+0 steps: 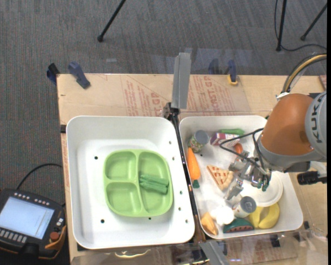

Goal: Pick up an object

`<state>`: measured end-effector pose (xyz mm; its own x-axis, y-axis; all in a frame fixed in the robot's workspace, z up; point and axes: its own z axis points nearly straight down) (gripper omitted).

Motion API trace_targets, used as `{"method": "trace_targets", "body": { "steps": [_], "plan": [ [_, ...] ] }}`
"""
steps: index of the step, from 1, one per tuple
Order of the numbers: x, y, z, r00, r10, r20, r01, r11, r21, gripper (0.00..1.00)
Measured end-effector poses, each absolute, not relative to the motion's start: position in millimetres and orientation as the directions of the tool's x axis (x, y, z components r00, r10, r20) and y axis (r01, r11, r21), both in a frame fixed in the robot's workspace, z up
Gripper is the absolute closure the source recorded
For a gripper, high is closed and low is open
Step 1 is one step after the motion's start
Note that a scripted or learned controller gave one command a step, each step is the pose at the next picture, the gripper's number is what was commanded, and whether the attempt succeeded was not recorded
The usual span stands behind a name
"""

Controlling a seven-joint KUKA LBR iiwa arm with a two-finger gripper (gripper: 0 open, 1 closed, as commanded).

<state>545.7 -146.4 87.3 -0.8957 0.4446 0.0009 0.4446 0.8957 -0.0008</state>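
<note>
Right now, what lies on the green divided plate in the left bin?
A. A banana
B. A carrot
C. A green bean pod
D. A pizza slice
C: a green bean pod lies across the green plate; the carrot is in the right bin.

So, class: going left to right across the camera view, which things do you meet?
Black handheld controller with a screen → green divided plastic plate → orange toy carrot → orange waffle-patterned toy wedge → gripper → yellow toy banana.

two white plastic bins [77, 148]. light green divided plate [121, 195] carrying darker green bean pods [154, 183]. orange carrot [193, 166]; tan waffle wedge [219, 176] with red grid lines; yellow banana [267, 216]. arm [289, 128]: orange band, grey body.
</note>
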Motion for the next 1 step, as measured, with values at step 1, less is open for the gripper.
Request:
{"method": "trace_targets", "body": {
  "steps": [1],
  "plan": [
    [614.0, -133.7, 88.0, -0.905, 0.426, -0.002, 0.426, 0.905, 0.002, 0.00]
  ]
}}
